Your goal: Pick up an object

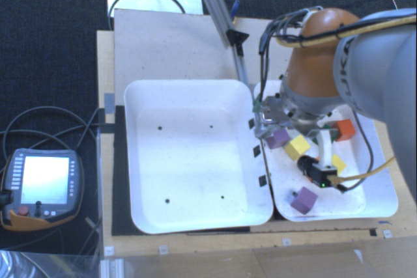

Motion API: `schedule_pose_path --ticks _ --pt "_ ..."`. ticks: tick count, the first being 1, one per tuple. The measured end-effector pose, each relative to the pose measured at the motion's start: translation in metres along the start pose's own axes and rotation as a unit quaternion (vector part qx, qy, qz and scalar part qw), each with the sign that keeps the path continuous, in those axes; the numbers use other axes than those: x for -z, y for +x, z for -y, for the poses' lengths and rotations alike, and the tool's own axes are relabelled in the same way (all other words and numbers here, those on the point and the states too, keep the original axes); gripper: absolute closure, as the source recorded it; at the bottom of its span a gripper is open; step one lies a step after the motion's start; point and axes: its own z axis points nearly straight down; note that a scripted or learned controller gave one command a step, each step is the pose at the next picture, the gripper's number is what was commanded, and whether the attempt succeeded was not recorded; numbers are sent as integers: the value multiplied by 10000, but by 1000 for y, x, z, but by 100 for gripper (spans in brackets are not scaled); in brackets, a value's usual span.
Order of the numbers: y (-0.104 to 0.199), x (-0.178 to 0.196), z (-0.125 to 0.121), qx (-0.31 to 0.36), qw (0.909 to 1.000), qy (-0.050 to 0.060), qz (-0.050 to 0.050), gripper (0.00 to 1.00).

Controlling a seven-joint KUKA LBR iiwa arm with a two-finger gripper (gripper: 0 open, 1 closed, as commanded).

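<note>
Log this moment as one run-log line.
pincer: right bin, left side | nearest: purple block | hold: not confirmed

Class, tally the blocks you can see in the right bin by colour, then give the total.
Purple blocks: 2
Yellow blocks: 2
Orange block: 1
Total: 5, all in the right bin; the arm may hide more.

This was a robotics lab: a grey-and-orange industrial arm (368, 65) reached over a plywood bench (260, 249) carrying two shallow white bins (195, 140), and a teach pendant (40, 189) with a lit screen lay among loose cables (39, 115) on dark carpet (45, 36).
</note>
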Motion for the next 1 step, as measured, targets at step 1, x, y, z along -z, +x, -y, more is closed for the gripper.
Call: schedule_pose_path --ticks 1 --pt "53 -2 14 -3 10000 9 4 100"
